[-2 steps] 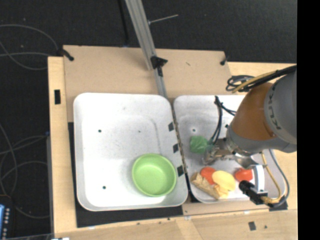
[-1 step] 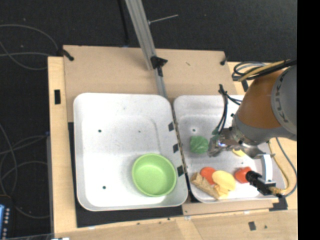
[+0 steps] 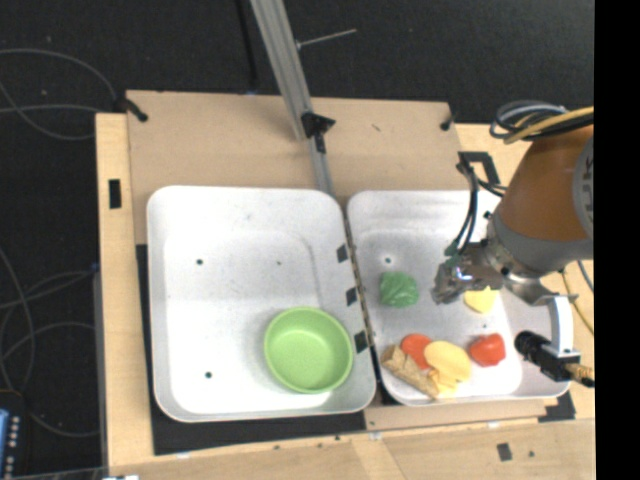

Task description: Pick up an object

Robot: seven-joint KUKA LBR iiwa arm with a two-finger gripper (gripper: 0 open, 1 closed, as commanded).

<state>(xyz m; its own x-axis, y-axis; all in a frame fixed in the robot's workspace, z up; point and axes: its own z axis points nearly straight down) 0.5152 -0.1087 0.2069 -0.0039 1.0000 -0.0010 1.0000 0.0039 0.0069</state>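
Camera view, looking down at a slant, shows a tan bench (image 3: 230,138) carrying two shallow white bins side by side in the middle of the frame. Within the left bin (image 3: 200,238), a light green bowl (image 3: 308,349) sits upright near the lower right corner, close to the divider between the two bins. Most of the small objects lie in the right bin (image 3: 410,218). A green leafy piece (image 3: 398,289) rests in its left-centre area, just right of the divider. Along the bin's lower edge a cluster gathers: an orange-red piece (image 3: 416,348), a yellow rounded item (image 3: 449,362) touching it on the right, and a tan, bread-like slab (image 3: 408,373) tucked under both. A red tomato-like object (image 3: 487,349) sits just to the right of that cluster, slightly apart. A small pale yellow object (image 3: 481,301) lies higher up, toward the bin's right side. The grey arm (image 3: 545,203), with its broad orange band, enters from the right of the frame and leans over the right bin. Its gripper (image 3: 450,286) hangs low over the bin floor, between the green leafy piece and the pale yellow object, just beside the latter. Nothing is visible between its fingers, and whether the tool is spread apart or closed cannot be told from this angle. A metal pole (image 3: 285,58) slants down from the top of the frame to the rear edge of the bins.
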